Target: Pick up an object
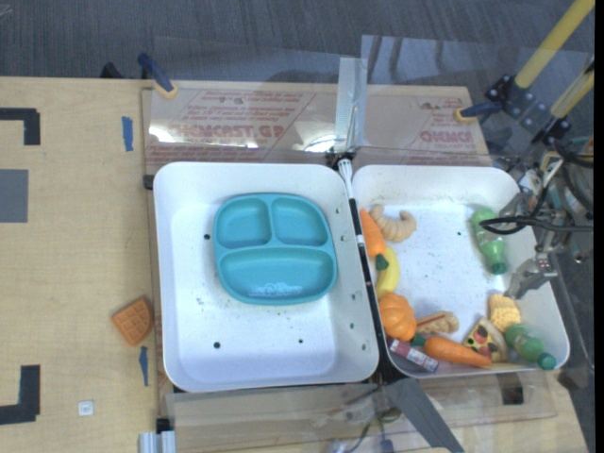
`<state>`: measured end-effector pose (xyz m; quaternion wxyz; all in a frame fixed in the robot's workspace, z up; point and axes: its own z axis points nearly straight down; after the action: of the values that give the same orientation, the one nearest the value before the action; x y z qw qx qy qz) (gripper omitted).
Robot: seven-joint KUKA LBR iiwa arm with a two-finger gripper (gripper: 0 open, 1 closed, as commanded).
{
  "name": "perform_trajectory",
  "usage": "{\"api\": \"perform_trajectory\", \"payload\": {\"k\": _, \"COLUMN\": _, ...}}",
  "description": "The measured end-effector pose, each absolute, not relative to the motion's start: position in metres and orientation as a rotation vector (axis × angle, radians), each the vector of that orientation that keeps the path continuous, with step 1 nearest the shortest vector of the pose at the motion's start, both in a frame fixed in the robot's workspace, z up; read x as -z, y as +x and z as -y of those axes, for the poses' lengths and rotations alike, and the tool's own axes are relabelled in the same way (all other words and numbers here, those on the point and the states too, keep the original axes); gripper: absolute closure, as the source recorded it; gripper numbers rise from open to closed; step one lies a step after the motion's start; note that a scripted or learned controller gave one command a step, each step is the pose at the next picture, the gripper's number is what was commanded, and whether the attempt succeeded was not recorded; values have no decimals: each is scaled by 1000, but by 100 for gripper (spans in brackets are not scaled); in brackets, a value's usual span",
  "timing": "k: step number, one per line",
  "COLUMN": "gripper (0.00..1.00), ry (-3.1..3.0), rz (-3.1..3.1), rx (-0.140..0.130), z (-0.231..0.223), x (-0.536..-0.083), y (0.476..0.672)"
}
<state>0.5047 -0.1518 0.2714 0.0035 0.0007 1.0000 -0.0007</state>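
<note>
Toy foods are seen scattered in the right bin [453,182]; a pale ginger-like root [394,223] lies at eleven o'clock, above an orange carrot [372,236] and a yellow banana [388,274] set along the left wall; a small orange pumpkin [396,316] sits at seven o'clock; a second carrot [455,351] lies flat at six o'clock; a corn cob [504,310] is found at four o'clock; a green bottle [490,243] rests at two o'clock.

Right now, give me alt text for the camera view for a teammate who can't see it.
Two white bins sit side by side: the left bin holds a teal divided plate, the right bin toy food including a pumpkin and carrot. The gripper hangs at the right bin's far-right edge.
</note>
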Motion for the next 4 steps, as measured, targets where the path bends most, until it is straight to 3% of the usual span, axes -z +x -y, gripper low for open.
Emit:
{"api": "perform_trajectory", "payload": {"k": 1, "gripper": 0, "ry": -107, "rz": -3146, "rx": -6, "z": 177, "x": -109, "y": 553}}
{"api": "perform_trajectory", "payload": {"k": 2, "gripper": 0, "ry": -135, "rz": -3126, "rx": 5, "z": 217, "x": -89, "y": 615}}
{"api": "perform_trajectory", "payload": {"k": 3, "gripper": 0, "ry": -120, "rz": -3128, "rx": 2, "z": 201, "x": -87, "y": 647}}
{"api": "perform_trajectory", "payload": {"k": 4, "gripper": 0, "ry": -321, "rz": -3113, "rx": 6, "z": 223, "x": -88, "y": 648}}
